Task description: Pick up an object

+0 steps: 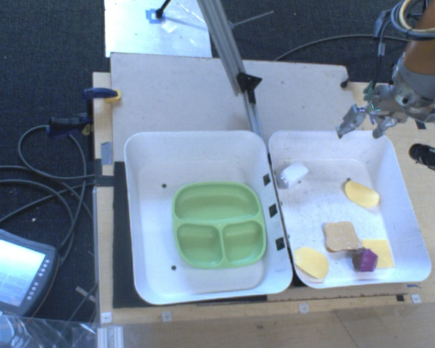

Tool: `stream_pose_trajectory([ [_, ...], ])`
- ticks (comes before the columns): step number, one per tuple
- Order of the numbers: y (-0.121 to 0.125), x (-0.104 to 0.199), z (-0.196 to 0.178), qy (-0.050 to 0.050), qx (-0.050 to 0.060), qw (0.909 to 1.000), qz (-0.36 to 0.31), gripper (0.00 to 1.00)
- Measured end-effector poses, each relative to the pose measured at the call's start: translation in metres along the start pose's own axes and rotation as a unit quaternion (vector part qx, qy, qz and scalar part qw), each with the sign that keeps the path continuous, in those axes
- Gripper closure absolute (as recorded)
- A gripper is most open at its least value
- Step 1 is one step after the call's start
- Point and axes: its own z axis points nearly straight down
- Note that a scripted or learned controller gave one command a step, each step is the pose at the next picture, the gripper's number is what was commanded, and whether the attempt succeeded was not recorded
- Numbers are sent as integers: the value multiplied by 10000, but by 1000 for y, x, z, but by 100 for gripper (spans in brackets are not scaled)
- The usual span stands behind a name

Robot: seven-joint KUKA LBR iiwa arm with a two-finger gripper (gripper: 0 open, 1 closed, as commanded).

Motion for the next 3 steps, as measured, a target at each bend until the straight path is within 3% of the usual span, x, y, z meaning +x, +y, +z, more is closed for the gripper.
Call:
stream_pose_trajectory([
  [1,0,0,0,-3,1,10000,-2,0],
  [3,1,6,113,2,25,10000,28,0],
])
